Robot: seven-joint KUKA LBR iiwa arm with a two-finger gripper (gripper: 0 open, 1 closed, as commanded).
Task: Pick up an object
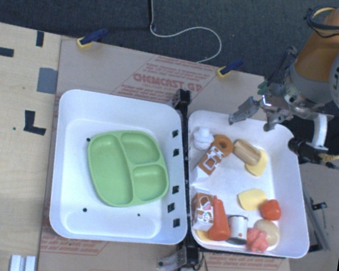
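here the arm (335,56) reaches in, jaws spread and bare, over the right bin's (299,184) far rim.

Open room around green tray (127,167)

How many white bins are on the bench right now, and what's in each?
2. The left bin holds a green divided plate. The right bin holds a pile of small toy food items; some may be hidden beneath others. The gripper hovers above the right bin's far edge.

two white bins (65,147), one green tray (127,168)
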